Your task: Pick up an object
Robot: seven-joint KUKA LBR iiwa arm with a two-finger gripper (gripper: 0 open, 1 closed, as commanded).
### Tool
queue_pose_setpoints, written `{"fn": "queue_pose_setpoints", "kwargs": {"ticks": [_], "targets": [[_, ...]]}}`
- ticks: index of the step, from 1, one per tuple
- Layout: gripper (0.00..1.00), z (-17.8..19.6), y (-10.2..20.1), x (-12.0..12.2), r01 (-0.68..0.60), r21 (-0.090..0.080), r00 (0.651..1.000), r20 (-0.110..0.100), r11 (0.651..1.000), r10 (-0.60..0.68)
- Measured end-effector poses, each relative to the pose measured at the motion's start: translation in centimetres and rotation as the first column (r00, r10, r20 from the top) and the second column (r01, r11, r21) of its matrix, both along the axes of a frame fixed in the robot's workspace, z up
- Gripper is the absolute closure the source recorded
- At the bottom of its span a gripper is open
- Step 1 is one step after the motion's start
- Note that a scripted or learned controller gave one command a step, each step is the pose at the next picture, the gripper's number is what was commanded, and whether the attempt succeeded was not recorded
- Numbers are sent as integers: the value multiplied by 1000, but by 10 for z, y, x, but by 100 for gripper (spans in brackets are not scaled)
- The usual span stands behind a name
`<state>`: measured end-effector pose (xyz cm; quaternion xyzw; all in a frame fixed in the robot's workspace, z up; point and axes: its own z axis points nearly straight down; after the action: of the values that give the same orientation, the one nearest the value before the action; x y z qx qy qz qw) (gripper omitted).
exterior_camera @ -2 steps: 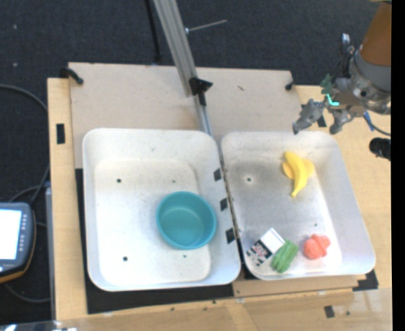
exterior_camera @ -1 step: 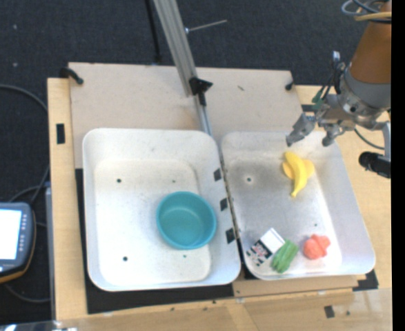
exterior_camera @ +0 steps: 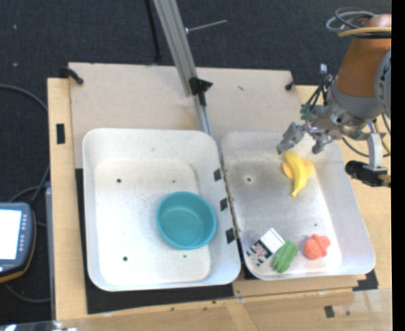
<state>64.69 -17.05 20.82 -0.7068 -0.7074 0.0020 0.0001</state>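
Yellow curved banana point(exterior_camera: 298, 172) lies in the right bin point(exterior_camera: 340, 198) at its 1 o'clock, gripper point(exterior_camera: 305, 138) spread just above it, holding nothing; round teal bowl point(exterior_camera: 185, 219) in left bin point(exterior_camera: 119, 185).

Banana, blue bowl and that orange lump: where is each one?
Banana point(exterior_camera: 297, 172): camera view, middle of its yellow curve, in the right bin.
Bowl point(exterior_camera: 185, 219): camera view, inside bottom of the bowl, in the left bin.
Orange lump point(exterior_camera: 316, 247): camera view, its middle, near the right bin's front edge.
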Motion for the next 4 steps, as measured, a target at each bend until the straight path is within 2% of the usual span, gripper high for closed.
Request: {"fn": "queue_pose_setpoints", "kwargs": {"ticks": [1, 2, 3, 4], "targets": [[0, -44, -3, -6, 2, 0, 1000, 0, 1000, -2], [100, -30, -4, -4, 2, 0, 1000, 7, 1000, -2], [100, 20, -11, -9, 1, 1, 1000, 9, 1000, -1], [100, -6, -13, -9, 4, 0, 1000, 2, 1000, -4]]}}
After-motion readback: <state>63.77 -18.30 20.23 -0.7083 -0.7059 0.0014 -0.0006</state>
